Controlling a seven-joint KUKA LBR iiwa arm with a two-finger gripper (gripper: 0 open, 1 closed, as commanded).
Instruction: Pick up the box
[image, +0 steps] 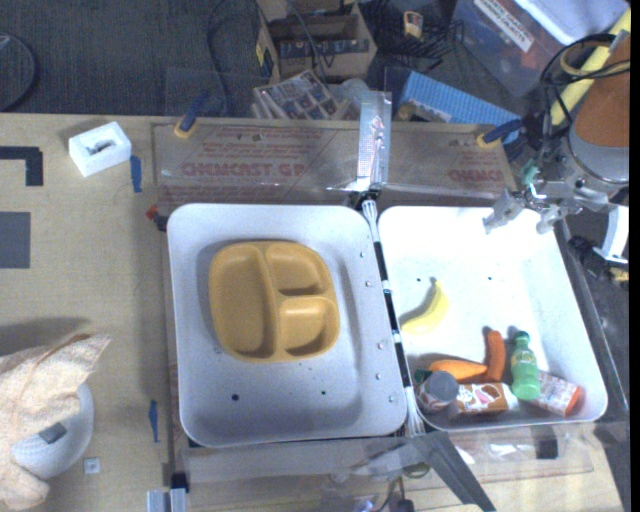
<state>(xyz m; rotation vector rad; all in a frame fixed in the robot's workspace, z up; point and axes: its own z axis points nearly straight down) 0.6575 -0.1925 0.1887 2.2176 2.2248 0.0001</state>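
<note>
A divided tray (273, 299) sits in the left bin (190, 400); a banana (424, 309) lies in the right bin (470, 245), far of clustered items (495, 383).

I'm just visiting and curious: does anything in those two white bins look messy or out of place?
Nothing looks spilled or broken. The right bin has its toys crowded into the near corner, the box lying on its side among them. The left bin's tray sits flat.

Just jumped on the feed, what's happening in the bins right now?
The arm's hand hangs over the top right corner of the right bin, with nothing between its fingers. The box lies at the bin's near edge, among a banana, a carrot and a green bottle. The left bin holds a yellow divided tray.
</note>
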